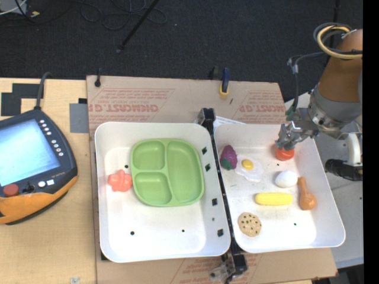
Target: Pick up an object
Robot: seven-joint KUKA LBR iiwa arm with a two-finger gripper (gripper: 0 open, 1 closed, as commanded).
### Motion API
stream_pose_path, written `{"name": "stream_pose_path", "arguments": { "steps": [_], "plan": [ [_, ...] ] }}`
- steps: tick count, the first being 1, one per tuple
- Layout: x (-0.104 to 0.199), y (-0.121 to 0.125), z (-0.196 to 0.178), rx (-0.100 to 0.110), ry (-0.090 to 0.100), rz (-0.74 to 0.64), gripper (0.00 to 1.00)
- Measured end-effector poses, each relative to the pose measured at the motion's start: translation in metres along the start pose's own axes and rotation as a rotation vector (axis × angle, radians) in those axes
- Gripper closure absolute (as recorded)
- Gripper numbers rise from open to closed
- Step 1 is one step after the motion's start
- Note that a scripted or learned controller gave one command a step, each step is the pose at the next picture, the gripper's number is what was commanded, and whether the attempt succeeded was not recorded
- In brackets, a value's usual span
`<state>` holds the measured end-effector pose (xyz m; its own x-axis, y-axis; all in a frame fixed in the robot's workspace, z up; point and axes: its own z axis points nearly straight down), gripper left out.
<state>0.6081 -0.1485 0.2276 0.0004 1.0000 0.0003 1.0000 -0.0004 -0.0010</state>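
Teach pendant (pixel 32 164) w/ lit screen sits left of bench; blue clamp (pixel 224 83) on cardboard's (pixel 148 102) back edge.

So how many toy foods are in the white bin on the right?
7: purple one and fried egg near the divider, red one under the hand, white egg, corn, orange piece, cookie. None looks hidden.

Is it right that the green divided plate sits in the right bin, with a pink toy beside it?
Not quite. The camera view shows the green divided plate in the left bin, not the right one. The pink toy does lie beside it, at the plate's left edge.
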Motion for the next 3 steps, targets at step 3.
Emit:
{"name": "stream_pose_path", "arguments": {
  "steps": [3],
  "plan": [
    [0.123, -0.089, 0.010, 0.004, 0.001, 0.001, 1.00]
  ]
}}
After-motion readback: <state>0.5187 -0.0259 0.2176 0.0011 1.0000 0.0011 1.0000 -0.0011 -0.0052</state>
